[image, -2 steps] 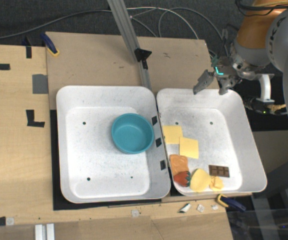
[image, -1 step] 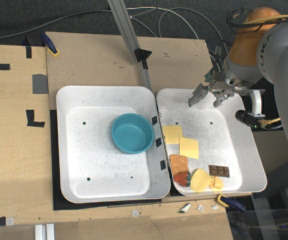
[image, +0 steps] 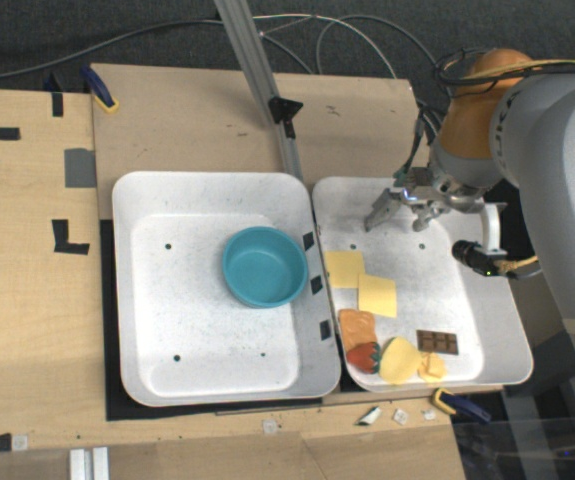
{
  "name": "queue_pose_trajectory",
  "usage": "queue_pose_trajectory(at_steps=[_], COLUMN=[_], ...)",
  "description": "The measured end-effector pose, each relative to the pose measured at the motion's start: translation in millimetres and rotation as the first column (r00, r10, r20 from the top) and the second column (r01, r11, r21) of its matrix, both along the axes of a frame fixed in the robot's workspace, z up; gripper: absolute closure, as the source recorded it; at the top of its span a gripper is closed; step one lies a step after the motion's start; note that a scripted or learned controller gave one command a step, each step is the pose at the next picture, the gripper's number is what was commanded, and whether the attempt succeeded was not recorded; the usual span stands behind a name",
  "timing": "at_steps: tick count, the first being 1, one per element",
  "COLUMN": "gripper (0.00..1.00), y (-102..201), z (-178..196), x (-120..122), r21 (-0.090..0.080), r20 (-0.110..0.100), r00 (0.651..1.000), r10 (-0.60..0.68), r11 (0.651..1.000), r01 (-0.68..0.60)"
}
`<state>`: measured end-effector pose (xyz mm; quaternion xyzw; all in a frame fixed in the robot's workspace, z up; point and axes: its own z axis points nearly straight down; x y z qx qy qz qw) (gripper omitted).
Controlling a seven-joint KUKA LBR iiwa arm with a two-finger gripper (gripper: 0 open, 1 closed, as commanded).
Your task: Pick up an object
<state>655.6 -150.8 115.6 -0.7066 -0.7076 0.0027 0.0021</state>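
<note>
Surface: plain wooden bench [image: 27,298] with bits of black tape, two white bins side by side, cables trailing off the back edge.
Gripper: the gripper [image: 397,220] hangs over the far end of the right bin [image: 487,318], fingers spread apart, nothing between them.
Closest pick: two flat yellow squares [image: 362,282], just toward the camera and a bit left of the gripper, lying flush on the bin floor and touching each other.
Handling guess: they look thin, light and stiff, toy cheese slices probably. Lying that flat, I'd say they're a pain to get fingers under; an edge pinch seems the only way.
Easier targets: further toward the camera from the gripper there's an orange block [image: 357,323], a red piece [image: 363,357], a rounded yellow lump [image: 399,360] and a brown chocolate bar [image: 437,343]. The chunkier lump looks the best bet to me, squeezed across its sides.
Left bin: a blue bowl [image: 264,266] sits well to the gripper's left; rigid, probably slippery, take it by the rim.
</note>
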Motion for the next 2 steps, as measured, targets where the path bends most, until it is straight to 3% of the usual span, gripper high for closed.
queue_pose_trajectory(at_steps=[1,2], gripper=[0.00,1.00], y=[0.9,1.7], z=[-28.9,-17.2], x=[-0.9,0.0], r21=[0.000,0.000], r20=[0.002,0.004], r00=[1.000,1.000], r10=[0.001,0.002], r11=[1.000,1.000], r01=[-0.001,-0.002])
